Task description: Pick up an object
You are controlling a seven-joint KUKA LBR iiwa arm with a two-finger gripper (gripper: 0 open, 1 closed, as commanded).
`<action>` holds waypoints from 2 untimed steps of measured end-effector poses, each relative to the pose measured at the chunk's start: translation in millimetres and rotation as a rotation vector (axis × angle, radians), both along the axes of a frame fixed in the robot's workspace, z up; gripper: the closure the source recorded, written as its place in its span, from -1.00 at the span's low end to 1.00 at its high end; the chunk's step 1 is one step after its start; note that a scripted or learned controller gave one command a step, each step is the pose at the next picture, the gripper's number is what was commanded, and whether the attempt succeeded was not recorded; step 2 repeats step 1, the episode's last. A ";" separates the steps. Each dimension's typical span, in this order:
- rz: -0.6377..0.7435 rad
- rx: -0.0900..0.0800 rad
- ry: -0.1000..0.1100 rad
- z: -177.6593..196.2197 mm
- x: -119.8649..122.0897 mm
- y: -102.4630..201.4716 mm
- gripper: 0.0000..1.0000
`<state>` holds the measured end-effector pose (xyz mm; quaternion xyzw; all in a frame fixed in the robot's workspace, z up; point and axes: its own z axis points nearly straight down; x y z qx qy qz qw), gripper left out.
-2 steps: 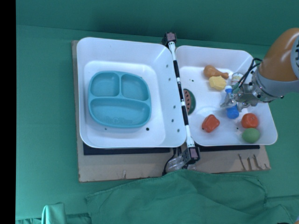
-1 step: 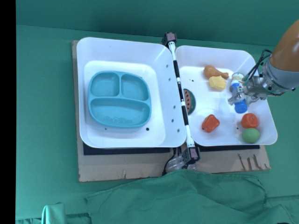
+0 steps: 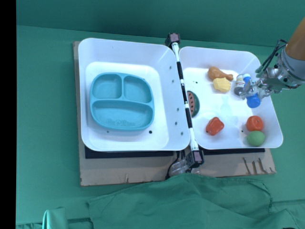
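My gripper (image 3: 245,88) hangs over the right side of the right bin (image 3: 228,56), reaching in from the right. A small blue item (image 3: 253,100) sits right at the gripper's tip; whether it is gripped I cannot tell. Just left of the gripper lie a yellow toy (image 3: 221,85) and an orange-brown drumstick (image 3: 218,73). Nearer the front are a red pepper (image 3: 214,126), an orange-red tomato (image 3: 254,123) and a green ball (image 3: 256,138). A watermelon slice (image 3: 192,103) rests against the bin's left wall.
The left bin (image 3: 90,51) holds a teal divided plate (image 3: 122,101). A black-and-white bar (image 3: 183,94) runs between the two bins. Green cloth (image 3: 181,202) is bunched in front of the bench.
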<state>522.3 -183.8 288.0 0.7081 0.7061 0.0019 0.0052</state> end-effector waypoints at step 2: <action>0.000 0.000 -0.001 46.5 -3.7 -0.2 1.00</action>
